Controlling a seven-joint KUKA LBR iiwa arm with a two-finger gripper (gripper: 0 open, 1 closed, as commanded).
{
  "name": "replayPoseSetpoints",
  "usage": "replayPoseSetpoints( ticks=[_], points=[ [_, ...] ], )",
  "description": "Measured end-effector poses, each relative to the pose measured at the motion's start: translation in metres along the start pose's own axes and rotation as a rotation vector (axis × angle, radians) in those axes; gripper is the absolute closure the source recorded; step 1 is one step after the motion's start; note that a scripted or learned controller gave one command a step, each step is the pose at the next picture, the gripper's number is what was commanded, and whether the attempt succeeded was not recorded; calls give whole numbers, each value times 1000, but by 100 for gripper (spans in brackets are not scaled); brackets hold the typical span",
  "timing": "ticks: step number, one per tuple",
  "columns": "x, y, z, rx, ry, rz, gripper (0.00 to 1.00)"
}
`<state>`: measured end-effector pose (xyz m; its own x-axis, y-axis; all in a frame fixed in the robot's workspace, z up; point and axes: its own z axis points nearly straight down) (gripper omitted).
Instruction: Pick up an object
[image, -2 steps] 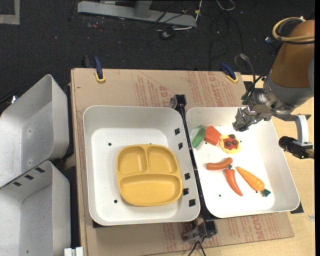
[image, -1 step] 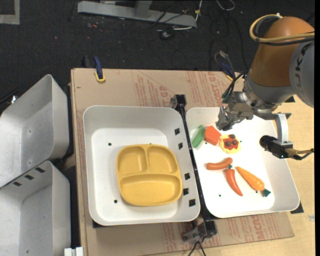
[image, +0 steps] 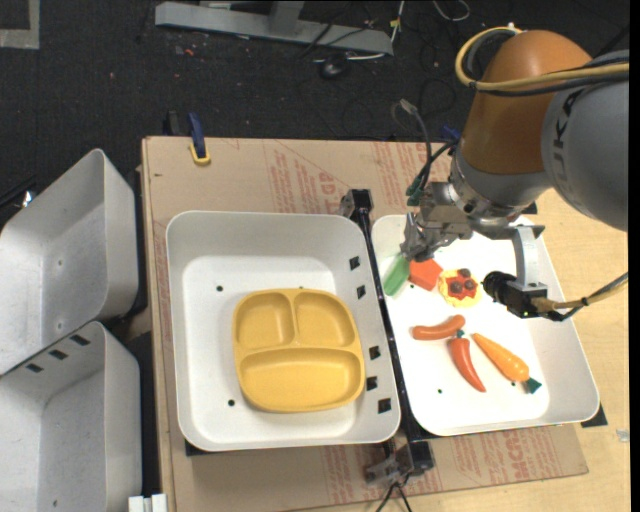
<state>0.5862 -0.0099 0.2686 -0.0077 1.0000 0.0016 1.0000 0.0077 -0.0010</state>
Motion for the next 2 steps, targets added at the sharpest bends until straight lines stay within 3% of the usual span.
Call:
replayPoseSetpoints(
  ticks=[2],
  points=[
    [101, -6, 24, 3, -1, 0, 100]
  ],
)
